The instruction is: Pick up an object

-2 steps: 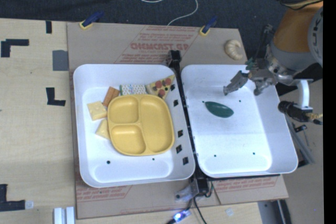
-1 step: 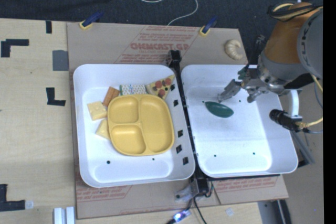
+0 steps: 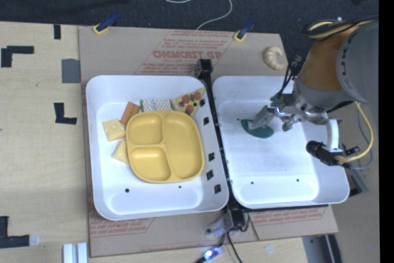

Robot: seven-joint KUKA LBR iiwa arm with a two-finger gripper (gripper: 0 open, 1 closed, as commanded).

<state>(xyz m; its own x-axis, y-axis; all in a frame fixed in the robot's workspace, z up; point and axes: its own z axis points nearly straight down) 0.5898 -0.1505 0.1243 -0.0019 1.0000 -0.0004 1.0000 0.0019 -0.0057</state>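
A small dark green object point(image 3: 261, 130) lies on the floor of the right bin point(image 3: 277, 175), near its upper left part. My gripper point(image 3: 273, 121) hangs low over that bin, coming in from the right, and is open. Its left finger point(image 3: 261, 117) points down at the green object and touches or nearly touches it; the other finger point(image 3: 289, 124) stands to the right, apart from it. Nothing sits between the two fingers.
The left bin point(image 3: 104, 194) holds a yellow divided plate point(image 3: 165, 146) with several small food toys along its upper and left sides. A beige lump point(image 3: 275, 57) lies on the cardboard behind the right bin. The bins' shared wall point(image 3: 214, 138) runs just left of the green object.
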